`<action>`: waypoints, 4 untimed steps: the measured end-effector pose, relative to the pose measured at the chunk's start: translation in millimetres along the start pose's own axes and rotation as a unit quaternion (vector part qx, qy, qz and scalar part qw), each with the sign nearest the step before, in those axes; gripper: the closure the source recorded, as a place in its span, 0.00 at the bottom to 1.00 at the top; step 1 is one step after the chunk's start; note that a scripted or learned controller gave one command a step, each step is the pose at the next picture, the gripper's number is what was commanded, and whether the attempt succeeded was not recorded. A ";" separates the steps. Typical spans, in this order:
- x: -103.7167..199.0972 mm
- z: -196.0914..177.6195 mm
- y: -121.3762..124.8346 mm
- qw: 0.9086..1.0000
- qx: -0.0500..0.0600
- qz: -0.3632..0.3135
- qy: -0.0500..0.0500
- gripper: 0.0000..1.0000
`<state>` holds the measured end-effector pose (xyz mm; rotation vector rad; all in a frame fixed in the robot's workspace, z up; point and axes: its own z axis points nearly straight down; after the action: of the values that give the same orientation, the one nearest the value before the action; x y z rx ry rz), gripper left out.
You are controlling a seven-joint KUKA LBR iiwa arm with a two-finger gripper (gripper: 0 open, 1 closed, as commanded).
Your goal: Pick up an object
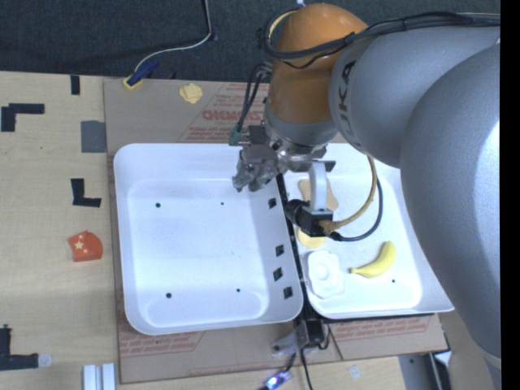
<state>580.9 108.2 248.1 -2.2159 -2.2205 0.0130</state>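
My gripper (253, 173) hangs over the far right corner of the left bin (195, 299), close to the wall between the two bins. In the right bin (406, 303) a yellow banana (375, 262) lies near the front right. Beside it to the left is a white object (323, 273). A pale yellow object (311, 236) sits further back, partly hidden by a black fitting and cable on the arm. I see nothing in the gripper.
The big grey arm (431, 136) covers the right side and the far part of the right bin. A red object (85, 246) lies on the bench left of the bins. Behind them is a small yellow lump (191, 93) on the cardboard.
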 end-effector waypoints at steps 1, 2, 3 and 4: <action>82.9 15.9 -21.3 1.000 -0.002 -0.004 0.002 1.00; 129.2 -119.5 -60.3 1.000 -0.010 -0.004 0.005 1.00; 123.5 -259.9 27.5 1.000 -0.013 0.000 0.003 1.00; 124.5 -201.2 -21.8 1.000 -0.001 0.000 0.000 1.00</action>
<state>560.7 233.2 449.1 -2.2163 -2.2216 0.0114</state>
